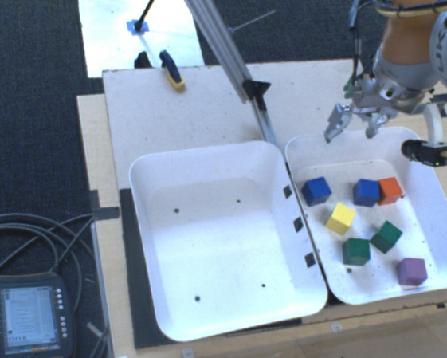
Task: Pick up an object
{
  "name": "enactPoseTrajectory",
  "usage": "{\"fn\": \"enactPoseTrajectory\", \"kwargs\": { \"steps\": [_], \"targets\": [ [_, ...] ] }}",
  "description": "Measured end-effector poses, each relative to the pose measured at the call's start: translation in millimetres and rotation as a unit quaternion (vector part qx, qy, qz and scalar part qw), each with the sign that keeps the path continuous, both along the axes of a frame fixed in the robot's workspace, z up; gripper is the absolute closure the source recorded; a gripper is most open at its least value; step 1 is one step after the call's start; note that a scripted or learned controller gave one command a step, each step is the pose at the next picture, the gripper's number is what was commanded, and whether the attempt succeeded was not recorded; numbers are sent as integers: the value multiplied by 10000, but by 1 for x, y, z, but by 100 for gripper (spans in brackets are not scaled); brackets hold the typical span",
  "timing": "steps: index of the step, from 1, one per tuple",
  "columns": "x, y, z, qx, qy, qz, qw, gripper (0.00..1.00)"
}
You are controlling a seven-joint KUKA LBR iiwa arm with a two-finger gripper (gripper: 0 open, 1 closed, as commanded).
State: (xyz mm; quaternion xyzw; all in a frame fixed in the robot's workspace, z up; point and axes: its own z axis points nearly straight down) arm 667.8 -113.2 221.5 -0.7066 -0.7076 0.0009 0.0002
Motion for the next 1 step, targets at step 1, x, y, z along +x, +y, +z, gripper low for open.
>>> {"fn": "enactPoseTrajectory", "kwargs": {
  "steps": [1],
  "targets": [
    [0,3,-42,3,2,7,10000,0]
  ]
}}
